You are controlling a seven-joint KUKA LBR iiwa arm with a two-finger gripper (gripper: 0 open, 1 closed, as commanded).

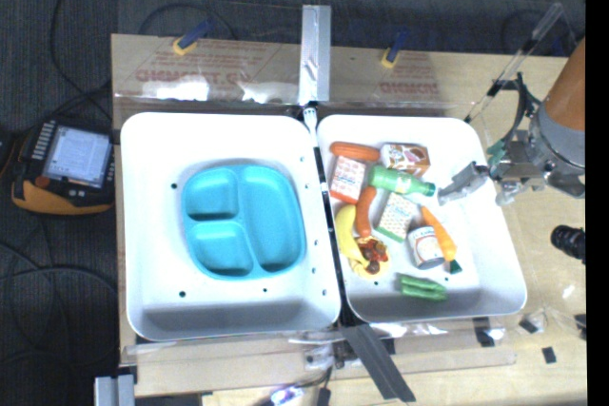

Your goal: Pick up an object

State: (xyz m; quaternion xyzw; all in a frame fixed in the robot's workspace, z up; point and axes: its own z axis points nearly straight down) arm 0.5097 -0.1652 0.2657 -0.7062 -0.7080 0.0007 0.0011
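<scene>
Grey metal claw [463, 182], fingers apart and holding nothing, should drop straight onto the green plastic bottle [401, 181], then squeeze.

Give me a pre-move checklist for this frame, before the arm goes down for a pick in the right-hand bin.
1. Gripper over the shallow white right-hand bin: ok, it sits above the bin's right side.
2. Nothing between its fingers yet: ok, none of the items is there.
3. Finger opening: cannot tell, too small and blurred.
4. Nearest candidate: ok, the green plastic bottle lies just left of the gripper.
5. Candidate standing free: not ok, the bottle lies packed among neighbours, next to the flat white and green packet.
6. Blue three-compartment tray out of the path: ok, it lies in the left-hand bin.
</scene>
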